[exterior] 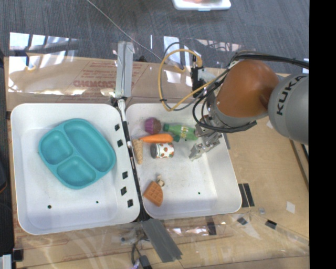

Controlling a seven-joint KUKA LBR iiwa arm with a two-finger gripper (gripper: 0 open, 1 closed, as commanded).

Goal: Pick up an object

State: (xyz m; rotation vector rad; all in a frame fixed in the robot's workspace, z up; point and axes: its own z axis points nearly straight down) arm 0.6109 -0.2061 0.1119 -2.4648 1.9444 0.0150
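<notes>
One gripper (202, 147), finger state impossible to tell, hovered just right of the green bottle (180, 131), lying crosswise

The arm (283, 105) is cut off at the right side of the view, so only its orange wrist and part of the grey link show. The tool (202, 146) is small and dim below the wrist; whether its fingers are apart cannot be told. The green bottle (178, 130) has its right end hidden behind the tool's mount. A white object (202, 4) at the top edge is cut off, kind unclear
</notes>
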